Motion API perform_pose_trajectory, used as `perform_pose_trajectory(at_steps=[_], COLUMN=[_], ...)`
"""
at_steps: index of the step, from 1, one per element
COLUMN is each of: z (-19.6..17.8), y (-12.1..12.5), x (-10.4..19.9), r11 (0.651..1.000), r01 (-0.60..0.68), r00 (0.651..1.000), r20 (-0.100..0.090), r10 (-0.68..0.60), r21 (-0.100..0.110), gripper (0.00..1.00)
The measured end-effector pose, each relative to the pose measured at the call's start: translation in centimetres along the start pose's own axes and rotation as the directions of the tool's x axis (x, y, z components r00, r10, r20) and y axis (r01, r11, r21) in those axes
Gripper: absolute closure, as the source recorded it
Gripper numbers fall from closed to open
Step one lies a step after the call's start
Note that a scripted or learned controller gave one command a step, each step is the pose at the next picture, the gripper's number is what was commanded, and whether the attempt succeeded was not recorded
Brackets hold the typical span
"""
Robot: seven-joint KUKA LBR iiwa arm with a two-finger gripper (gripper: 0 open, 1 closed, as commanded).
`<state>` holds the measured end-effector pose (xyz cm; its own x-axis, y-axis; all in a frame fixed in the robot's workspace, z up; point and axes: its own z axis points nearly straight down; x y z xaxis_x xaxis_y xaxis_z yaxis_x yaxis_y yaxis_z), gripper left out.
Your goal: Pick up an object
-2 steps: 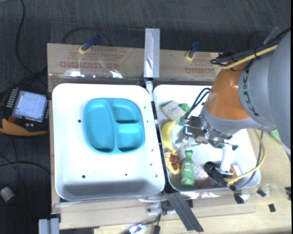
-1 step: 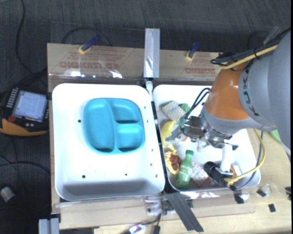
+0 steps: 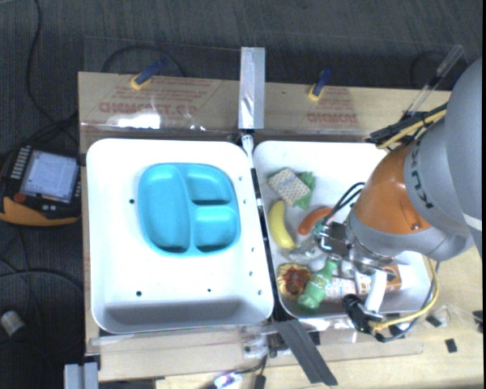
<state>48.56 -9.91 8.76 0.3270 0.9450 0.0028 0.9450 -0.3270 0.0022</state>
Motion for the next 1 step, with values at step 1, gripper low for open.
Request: perform_pose_trajectory(at_steps=[1], z=[-0.91], y=[0.19], x=[0.09], r11=[1.000], r01=[0.000], r00=[1.000], r20=[-0.002], r10=[0.000], r21=[-0.002], gripper=[1.00])
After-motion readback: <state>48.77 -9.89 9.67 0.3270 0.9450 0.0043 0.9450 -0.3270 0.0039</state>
